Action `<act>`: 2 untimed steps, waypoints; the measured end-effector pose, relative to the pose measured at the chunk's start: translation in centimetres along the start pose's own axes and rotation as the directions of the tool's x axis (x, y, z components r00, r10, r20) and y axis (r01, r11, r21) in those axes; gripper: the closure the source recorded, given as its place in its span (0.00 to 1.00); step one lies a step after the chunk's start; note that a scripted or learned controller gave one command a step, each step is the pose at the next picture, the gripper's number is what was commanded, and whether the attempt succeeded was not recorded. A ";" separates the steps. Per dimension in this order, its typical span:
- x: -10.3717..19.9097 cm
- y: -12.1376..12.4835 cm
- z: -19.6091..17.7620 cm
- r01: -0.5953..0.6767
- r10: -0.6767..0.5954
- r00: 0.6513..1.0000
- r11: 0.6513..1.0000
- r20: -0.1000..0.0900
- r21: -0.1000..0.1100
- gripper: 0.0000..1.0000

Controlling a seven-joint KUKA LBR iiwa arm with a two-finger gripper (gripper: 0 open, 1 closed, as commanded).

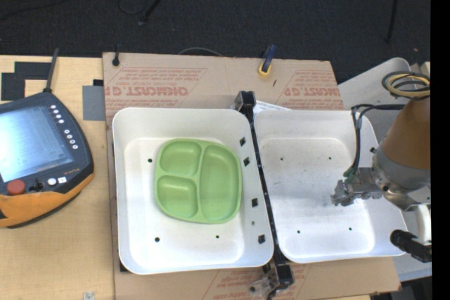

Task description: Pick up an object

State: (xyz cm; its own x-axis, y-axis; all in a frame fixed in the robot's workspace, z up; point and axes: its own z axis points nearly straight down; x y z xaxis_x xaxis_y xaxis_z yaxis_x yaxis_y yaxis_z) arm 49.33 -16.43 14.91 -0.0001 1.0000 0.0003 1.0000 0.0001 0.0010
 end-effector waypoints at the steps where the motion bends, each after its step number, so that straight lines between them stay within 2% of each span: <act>1: -0.7 -0.3 -6.0 -0.001 0.001 1.000 1.000 0.001 -0.002 1.00; 2: -0.8 -0.3 -7.9 0.000 0.000 1.000 1.000 0.000 0.000 1.00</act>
State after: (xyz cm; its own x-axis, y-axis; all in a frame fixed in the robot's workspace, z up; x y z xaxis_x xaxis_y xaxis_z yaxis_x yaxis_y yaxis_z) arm 49.03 -17.29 22.86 0.0002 1.0000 -0.0001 1.0000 -0.0002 0.0007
